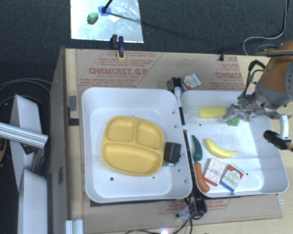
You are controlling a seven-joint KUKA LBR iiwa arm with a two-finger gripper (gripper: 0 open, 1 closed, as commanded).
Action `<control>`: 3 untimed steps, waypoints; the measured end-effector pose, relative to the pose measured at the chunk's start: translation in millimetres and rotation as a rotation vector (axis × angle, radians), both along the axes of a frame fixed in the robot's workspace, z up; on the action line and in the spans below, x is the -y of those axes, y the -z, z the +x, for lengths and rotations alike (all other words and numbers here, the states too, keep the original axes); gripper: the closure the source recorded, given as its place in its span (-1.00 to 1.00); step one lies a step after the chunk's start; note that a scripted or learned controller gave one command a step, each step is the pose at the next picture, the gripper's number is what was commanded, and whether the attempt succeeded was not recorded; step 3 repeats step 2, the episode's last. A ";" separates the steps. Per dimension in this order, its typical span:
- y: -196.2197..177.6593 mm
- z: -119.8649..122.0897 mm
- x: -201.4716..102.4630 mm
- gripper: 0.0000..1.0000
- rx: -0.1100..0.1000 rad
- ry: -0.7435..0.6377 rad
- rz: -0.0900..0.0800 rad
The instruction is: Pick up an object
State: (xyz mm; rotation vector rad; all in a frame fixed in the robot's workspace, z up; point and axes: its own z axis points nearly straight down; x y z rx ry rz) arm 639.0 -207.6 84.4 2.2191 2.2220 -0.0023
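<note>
My gripper (233, 114) is down in the right bin (278, 179), just beside the yellow corn-like piece (212, 112), its tip touching or nearly touching a small green object (233, 122). Whether anything is gripped I cannot tell from here. By my reckoning nothing is lifted yet: the green object, like the banana (220, 148) below the yellow piece, lies on the bin floor, so closing and raising remain.
</note>
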 end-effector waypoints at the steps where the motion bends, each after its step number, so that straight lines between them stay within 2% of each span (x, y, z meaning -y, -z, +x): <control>1: -0.4 5.6 -108.7 -1.00 0.003 -0.004 0.003; 2: -11.3 6.0 -106.7 1.00 0.005 -0.004 0.001; 3: -11.3 6.0 -106.7 1.00 0.005 -0.004 0.001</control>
